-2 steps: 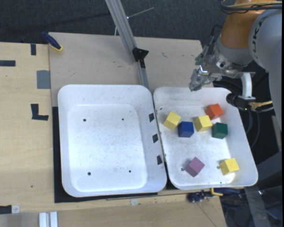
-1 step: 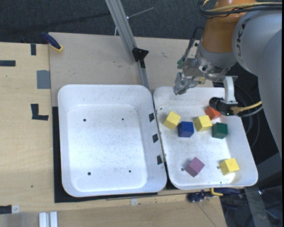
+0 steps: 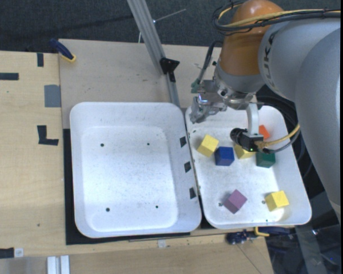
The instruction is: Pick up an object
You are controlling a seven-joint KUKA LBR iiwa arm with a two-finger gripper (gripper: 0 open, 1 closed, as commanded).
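The right bin (image 3: 286,210) holds several small blocks: a yellow one (image 3: 207,145), a blue one (image 3: 224,156), a green one (image 3: 265,158), a purple one (image 3: 235,201) and another yellow one (image 3: 277,200). An orange piece (image 3: 263,131) and a third yellow block (image 3: 242,151) lie partly behind a black cable loop. My gripper (image 3: 201,112) hangs over the bin's far left corner, above and left of the nearest yellow block. Nothing shows between its fingers.
The left bin (image 3: 80,153) lies beside the right one. A slanted metal pole (image 3: 151,36) with a black clamp runs down to the gap between the bins. The arm's grey body covers the right side.
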